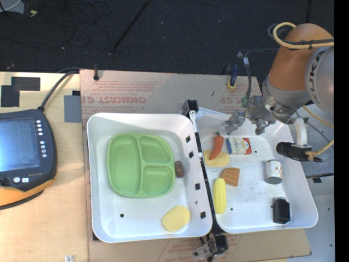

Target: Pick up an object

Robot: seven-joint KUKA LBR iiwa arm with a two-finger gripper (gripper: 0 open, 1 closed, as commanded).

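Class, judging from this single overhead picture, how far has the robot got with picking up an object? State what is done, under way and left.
Done: nothing lifted; the corn cob, small can and carton all lie in the right bin. Under way: the end effector hangs above that bin's far edge, nothing between its fingers. Left: descend onto one item, grip it and raise it.

wooden bench (65,201), cardboard sheet (142,89), two white bins (101,146), teach pendant (24,149)
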